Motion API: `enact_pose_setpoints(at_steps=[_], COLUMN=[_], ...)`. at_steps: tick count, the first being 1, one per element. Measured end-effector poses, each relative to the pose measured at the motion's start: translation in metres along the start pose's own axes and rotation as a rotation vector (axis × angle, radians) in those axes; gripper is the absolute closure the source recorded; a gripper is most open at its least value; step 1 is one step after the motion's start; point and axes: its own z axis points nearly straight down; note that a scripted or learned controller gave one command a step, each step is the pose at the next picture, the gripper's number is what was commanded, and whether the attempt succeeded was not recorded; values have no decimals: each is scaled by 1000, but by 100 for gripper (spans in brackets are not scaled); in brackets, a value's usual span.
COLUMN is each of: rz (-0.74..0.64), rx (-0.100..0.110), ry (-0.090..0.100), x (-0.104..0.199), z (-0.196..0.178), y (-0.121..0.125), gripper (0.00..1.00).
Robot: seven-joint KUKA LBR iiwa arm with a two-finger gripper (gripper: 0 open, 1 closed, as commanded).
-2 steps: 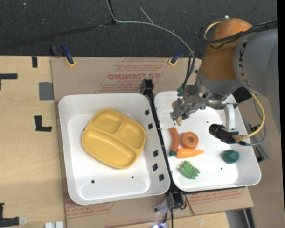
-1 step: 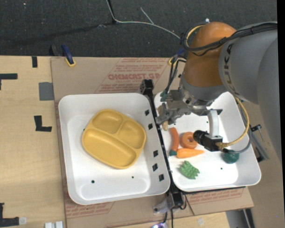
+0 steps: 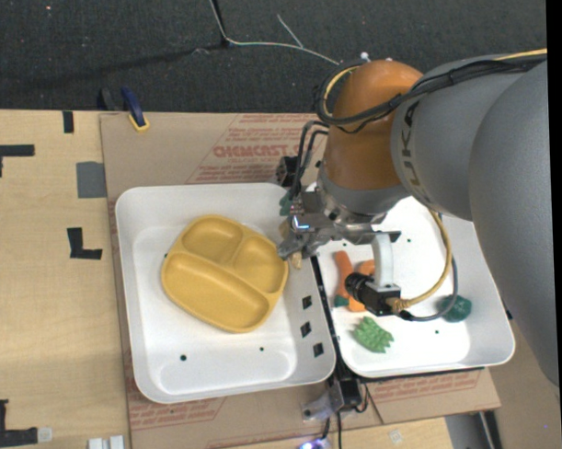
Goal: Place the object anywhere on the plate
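Bench stock: two white bins, one plate, loose toys
Plate (image 3: 223,284): yellow, three compartments, one in left bin (image 3: 148,362). Right bin (image 3: 478,341): one orange piece (image 3: 342,261), one green leafy piece (image 3: 371,335), one teal piece (image 3: 459,307). Gripper (image 3: 300,235) at bins' divide, state undeterminable

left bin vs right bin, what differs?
The left bin holds a yellow divided plate; the right bin holds small loose items, including a green toy and an orange piece. The arm overhangs the right bin, not the left bin. Both are shallow and white.
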Motion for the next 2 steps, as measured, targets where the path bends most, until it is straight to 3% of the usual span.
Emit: enact_pose_setpoints(at_steps=[1, 2], rz=[-1, 0], rx=[1, -1], ry=[0, 0], x=[49, 84], z=[9, 6], y=[-30, -36], gripper=[100, 100])
